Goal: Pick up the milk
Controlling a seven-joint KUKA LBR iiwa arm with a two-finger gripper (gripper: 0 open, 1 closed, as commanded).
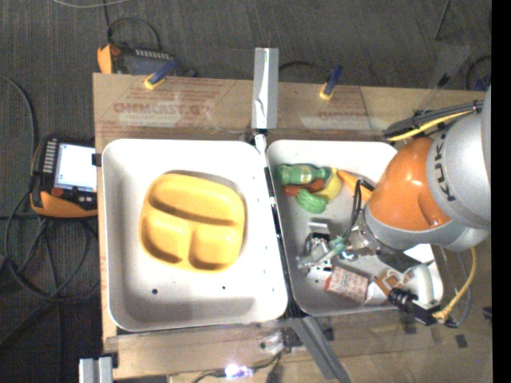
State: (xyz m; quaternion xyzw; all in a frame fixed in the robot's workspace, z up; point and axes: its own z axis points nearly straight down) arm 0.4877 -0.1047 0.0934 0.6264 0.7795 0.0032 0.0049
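From the camera view, the gripper hangs low in the right bin, just left of centre; whether it is spread or closed I cannot tell. The milk carton lies on its side just near of it. A yellow tray sits in the left bin.

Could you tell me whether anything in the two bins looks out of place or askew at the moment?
Nothing looks spilled or broken. The yellow tray sits slightly skewed in the left bin. In the right bin, the carton lies on its side beneath the gripper, and the toy foods are heaped in the far corner.
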